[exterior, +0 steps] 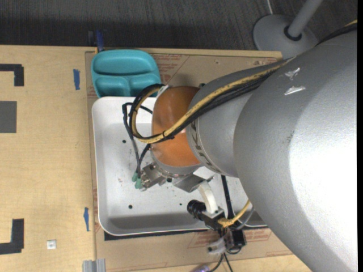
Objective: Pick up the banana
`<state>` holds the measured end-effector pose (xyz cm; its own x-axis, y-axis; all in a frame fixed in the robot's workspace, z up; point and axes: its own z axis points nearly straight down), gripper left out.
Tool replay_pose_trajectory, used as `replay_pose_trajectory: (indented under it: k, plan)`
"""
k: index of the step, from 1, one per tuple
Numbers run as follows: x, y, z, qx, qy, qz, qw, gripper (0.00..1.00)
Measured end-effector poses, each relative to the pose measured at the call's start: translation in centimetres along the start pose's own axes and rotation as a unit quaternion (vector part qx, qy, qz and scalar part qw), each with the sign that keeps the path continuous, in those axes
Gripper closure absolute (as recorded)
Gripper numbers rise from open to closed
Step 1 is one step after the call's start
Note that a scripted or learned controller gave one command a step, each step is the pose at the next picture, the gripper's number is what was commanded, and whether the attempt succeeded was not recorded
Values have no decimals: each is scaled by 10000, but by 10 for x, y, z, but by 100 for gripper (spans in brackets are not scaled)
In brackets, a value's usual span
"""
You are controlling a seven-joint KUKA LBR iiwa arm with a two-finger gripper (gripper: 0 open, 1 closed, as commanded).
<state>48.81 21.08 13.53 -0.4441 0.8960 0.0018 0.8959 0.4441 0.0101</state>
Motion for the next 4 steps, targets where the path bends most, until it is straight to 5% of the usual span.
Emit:
replay_pose_trajectory:
  k: [1,2,4]
  plan:
    - [0,1,-10,-8,0,3,10000,100]
    - [9,-5,49,42,3,-1246,9922,100]
    - [9,-4,29,24,3,-1235,9923,100]
